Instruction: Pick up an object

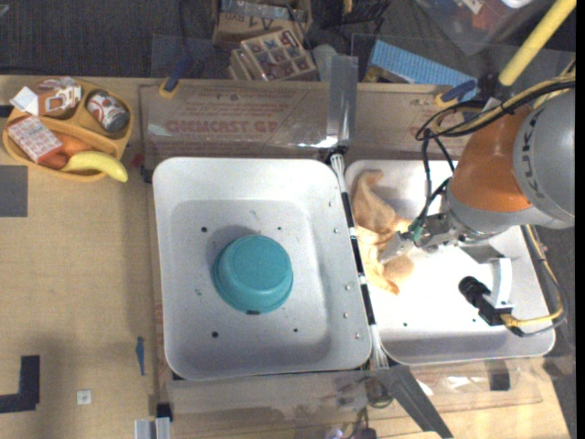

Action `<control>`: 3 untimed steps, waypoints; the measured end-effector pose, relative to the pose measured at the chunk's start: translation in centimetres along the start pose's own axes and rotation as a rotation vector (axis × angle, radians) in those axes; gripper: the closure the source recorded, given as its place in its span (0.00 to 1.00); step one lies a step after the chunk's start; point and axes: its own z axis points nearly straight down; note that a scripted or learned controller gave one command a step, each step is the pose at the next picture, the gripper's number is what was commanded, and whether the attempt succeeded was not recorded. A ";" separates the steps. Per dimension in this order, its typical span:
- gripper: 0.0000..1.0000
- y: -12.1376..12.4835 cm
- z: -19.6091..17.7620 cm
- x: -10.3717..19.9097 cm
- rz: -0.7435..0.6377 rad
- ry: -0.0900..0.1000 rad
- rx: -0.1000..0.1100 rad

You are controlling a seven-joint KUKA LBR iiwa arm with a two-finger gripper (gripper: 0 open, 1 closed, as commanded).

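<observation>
Gripper lowered into right bin for a pick.
Its state cannot be determined. Tan and orange objects lie against the bin's left wall, beneath the gripper; teal bowl occupies left bin.

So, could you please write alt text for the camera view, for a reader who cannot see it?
A grey and orange arm reaches from the right into the right bin, its gripper low over tan and orange items by the bin's left wall. A teal bowl sits upside down in the left bin; a tray of play food lies at far left.
</observation>
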 end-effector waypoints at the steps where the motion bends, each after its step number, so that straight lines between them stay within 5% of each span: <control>1: 0.00 0.6 0.1 -0.2 -0.012 0.002 0.006; 2: 0.00 -1.6 0.0 0.1 0.052 0.002 0.002; 3: 0.00 -5.6 -3.5 1.2 0.173 0.008 0.027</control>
